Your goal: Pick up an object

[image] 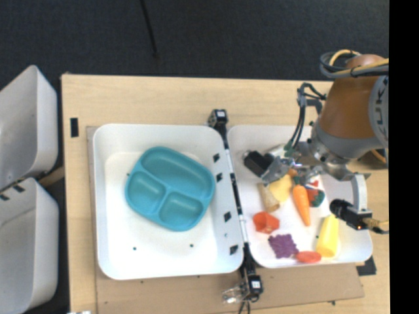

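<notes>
The pincer (283, 169) hovers low in the right bin (262, 136) above a yellow block (280, 190); I cannot tell its state. Centre squarely before descending, avoiding the carrot (301, 205).

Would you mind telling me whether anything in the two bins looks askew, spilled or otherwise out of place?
Nothing looks spilled or damaged. The teal divided plastic plate lies rotated at a slant in the left white bin, not square to its walls. In the right white bin, toy foods such as the orange carrot and purple grape bunch lie loosely jumbled.
</notes>
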{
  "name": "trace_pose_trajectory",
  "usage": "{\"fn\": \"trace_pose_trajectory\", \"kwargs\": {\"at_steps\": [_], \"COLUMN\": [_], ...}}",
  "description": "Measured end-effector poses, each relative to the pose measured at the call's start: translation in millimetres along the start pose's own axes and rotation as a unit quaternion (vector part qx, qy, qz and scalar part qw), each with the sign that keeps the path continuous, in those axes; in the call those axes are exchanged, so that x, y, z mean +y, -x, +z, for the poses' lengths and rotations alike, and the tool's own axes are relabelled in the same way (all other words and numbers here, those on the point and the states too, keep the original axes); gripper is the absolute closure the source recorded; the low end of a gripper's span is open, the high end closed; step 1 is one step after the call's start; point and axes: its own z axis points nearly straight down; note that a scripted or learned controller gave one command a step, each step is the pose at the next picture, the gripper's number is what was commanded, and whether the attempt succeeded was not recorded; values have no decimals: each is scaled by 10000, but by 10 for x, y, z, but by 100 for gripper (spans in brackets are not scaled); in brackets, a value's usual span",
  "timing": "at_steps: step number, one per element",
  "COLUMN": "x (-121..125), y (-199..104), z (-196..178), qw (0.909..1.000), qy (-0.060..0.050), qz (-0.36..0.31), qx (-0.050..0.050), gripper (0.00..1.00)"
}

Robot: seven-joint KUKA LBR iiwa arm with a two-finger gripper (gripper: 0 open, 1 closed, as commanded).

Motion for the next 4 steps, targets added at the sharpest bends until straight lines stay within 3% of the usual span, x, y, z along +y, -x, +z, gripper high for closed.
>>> {"fn": "trace_pose_trajectory", "kwargs": {"at_steps": [1,3,4], "x": [26,19,21], "y": [-1,-13,-2], "z": [-63,977,1165], "qw": [10000,10000,10000], "qy": [64,39,54], "qz": [-17,7,10], "qx": [-7,-9,-12], "gripper": [0,0,0]}}
